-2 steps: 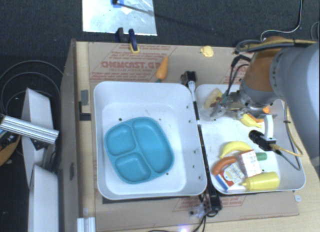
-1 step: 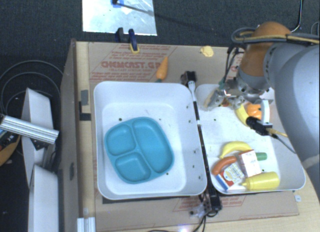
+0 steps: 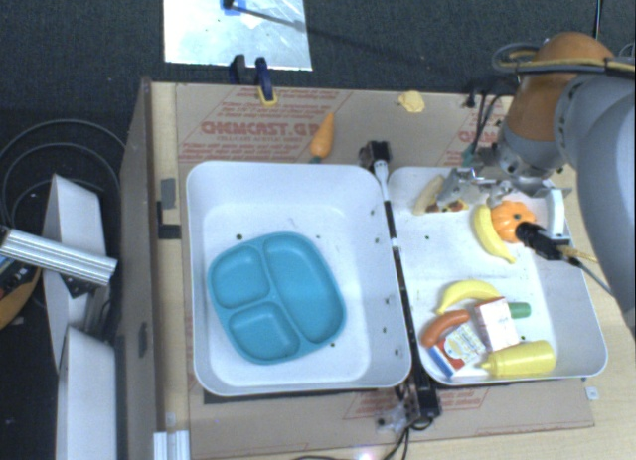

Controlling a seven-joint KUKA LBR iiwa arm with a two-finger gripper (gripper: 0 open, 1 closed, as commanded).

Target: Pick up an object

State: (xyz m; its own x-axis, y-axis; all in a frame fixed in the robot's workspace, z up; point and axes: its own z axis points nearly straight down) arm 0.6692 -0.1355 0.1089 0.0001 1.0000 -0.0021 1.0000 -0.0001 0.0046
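Observation:
The right bin [image 3: 571,299] holds several items. A banana [image 3: 490,232] and an orange fruit [image 3: 512,218] lie near its far end. A second banana [image 3: 467,294], a red sausage [image 3: 444,327], a white and red box [image 3: 494,326] and a yellow bottle [image 3: 517,359] crowd its near end. My gripper [image 3: 457,190] is low at the bin's far left corner, just left of the orange fruit. A pale tan piece [image 3: 429,195] lies right beside it, and small yellow bits sit under it. I cannot tell whether anything is held.
The left bin [image 3: 209,210] holds a blue divided plate [image 3: 273,294]. On the cardboard behind the bins lie an orange carrot-like piece [image 3: 322,137] and a small yellow lump [image 3: 410,101]. The grey arm [image 3: 596,140] covers the right bin's far right side.

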